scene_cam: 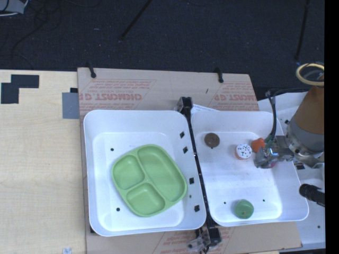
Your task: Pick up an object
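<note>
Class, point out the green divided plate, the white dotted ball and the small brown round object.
green divided plate [149, 180], camera view, its centre ridge.
white dotted ball [243, 151], camera view, its middle.
small brown round object [212, 139], camera view, its top.

From my feed the arm [312, 118] at the right edge is a fat tan-orange cylinder over a grey collar — metallic gripper [265, 157] bits, black cable looping above.

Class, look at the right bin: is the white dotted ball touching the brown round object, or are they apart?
Apart. The camera view shows the white dotted ball and the brown round object with a plain stretch of white bin floor between them.
</note>
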Motion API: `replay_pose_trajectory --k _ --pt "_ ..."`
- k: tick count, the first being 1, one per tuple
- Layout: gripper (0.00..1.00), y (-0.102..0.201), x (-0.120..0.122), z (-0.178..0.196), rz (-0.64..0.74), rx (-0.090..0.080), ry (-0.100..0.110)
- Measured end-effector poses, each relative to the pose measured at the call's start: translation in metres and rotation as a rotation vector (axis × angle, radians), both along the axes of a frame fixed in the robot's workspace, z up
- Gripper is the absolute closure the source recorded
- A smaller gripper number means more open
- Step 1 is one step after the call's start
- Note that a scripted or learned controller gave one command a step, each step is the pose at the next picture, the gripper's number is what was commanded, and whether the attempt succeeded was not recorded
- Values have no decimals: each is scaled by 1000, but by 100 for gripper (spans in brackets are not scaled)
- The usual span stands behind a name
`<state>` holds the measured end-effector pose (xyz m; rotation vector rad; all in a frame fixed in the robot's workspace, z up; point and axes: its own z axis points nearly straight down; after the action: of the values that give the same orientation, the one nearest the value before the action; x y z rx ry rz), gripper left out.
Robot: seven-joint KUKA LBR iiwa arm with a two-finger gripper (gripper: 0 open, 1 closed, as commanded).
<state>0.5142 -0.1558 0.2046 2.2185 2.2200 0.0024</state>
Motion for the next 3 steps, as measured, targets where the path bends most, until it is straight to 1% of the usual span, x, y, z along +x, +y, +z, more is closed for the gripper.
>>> replay_pose_trajectory --k 1,2,3 --pt "100 -1 1 39 0 0 1" --pt "100 53 1 46 4 4 5" --pt "100 108 -2 49 5 4 7"
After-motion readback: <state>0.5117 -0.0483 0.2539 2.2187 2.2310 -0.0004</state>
